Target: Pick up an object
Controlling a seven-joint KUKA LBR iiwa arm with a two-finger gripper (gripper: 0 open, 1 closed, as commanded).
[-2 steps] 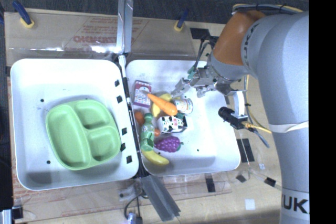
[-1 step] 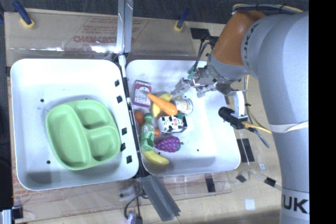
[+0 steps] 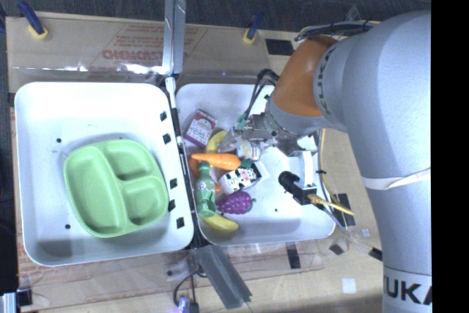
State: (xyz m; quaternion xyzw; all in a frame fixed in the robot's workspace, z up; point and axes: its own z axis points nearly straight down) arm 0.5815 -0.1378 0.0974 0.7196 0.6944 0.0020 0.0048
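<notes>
The right bin (image 3: pixel 293 225) holds a heap of small things at its left side. Among them are a maroon packet (image 3: pixel 199 127), an orange carrot (image 3: pixel 216 159), a yellow banana (image 3: pixel 215 141), a green bottle (image 3: pixel 204 191), purple grapes (image 3: pixel 236 203) and a black-and-white box (image 3: pixel 241 176). Another yellow banana (image 3: pixel 220 223) lies by the front wall. My gripper (image 3: pixel 248 148) is low in this bin, right at the carrot's right end and just above the box. The wrist hides what lies under it.
The left bin (image 3: pixel 37 106) holds a green divided plate (image 3: pixel 117 187). A raised divider (image 3: pixel 178 157) with black clips separates the two bins. The arm's grey body (image 3: pixel 381 106) covers the right bin's right side.
</notes>
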